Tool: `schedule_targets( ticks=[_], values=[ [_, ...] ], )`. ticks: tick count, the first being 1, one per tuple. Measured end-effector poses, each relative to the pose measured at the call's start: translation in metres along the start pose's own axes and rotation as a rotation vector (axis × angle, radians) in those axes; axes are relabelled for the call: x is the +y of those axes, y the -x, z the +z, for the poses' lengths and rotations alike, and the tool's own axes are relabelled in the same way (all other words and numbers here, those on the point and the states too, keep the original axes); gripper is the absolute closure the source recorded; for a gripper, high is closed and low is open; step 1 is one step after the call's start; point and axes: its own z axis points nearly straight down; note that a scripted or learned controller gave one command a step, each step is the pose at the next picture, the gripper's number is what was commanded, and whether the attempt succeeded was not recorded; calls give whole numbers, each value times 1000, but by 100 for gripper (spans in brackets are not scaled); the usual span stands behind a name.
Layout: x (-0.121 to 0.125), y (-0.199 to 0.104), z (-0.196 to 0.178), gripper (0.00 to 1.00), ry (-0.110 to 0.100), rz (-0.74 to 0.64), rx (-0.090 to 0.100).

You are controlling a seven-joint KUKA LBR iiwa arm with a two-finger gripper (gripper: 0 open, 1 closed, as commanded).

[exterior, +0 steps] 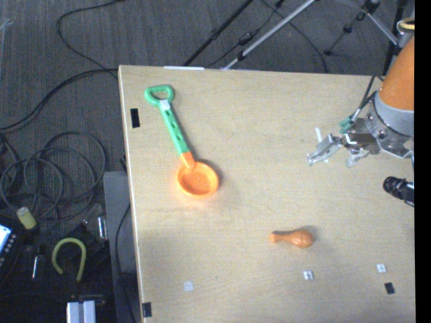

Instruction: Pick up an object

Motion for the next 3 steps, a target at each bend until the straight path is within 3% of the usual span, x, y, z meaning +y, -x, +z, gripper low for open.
schedule_targets(
  ticks=[1,2,3],
  values=[
    [45,54,-78,0,3,-43,-3],
    [92,-41,-58,0,2,-95,-1],
    [92,-42,-67,100,1,-96,-3]
  ],
)
